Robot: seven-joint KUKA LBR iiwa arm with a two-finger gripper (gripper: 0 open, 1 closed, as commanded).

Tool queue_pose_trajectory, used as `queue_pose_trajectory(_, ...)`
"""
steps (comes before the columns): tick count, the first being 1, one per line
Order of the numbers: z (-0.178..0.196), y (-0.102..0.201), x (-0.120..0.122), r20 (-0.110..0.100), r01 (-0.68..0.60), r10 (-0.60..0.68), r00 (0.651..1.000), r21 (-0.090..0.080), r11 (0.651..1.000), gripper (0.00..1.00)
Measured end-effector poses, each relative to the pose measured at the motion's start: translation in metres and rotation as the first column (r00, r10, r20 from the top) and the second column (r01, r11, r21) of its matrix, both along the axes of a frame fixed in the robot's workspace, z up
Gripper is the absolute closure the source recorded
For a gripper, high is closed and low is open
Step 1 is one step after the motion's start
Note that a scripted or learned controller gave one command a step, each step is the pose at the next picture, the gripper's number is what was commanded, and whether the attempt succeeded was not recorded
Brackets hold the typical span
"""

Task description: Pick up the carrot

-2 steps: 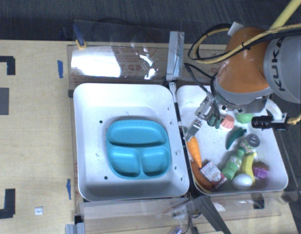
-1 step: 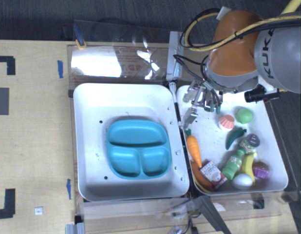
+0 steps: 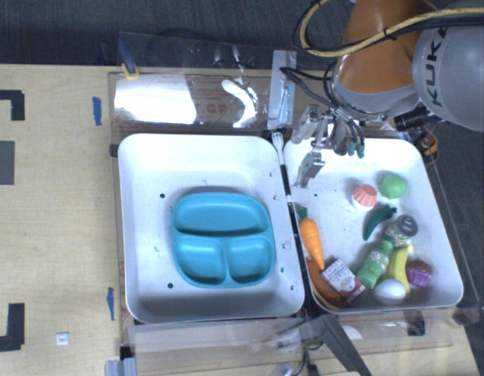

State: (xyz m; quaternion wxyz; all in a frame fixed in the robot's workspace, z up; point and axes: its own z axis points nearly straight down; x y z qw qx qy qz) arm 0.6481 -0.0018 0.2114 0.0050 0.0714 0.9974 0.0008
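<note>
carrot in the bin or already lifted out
In the bin. The carrot lies flat along the right bin's left wall, with the gripper above it, apart from it.

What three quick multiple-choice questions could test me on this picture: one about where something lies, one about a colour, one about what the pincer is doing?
1. Where is the carrot?
A. On the blue tray
B. In the right bin, by its left wall
C. On the bench outside the bins

2. What colour is the divided tray in the left bin?
A. Blue
B. Red
C. Yellow

3. Where is the pincer?
A. Closed on the carrot
B. Above the tray
C. At the right bin's top left, apart from the carrot

Answers: 1 B, the carrot lies along that wall. 2 A, the tray is light blue. 3 C, bare bin floor separates pincer and carrot.
</note>
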Motion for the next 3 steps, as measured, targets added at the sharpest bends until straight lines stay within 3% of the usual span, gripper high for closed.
queue_pose_trajectory(1, -0.026, -0.018, -0.050, -0.008, -0.200, 0.200, 0.980, 0.000, 0.980, 0.00)
queue_pose_trajectory(2, -0.010, -0.017, 0.017, 0.001, -0.405, 0.405, 0.914, -0.003, 0.914, 0.00)
queue_pose_trajectory(3, -0.025, -0.026, -0.040, -0.006, -0.669, 0.669, 0.743, -0.002, 0.743, 0.00)
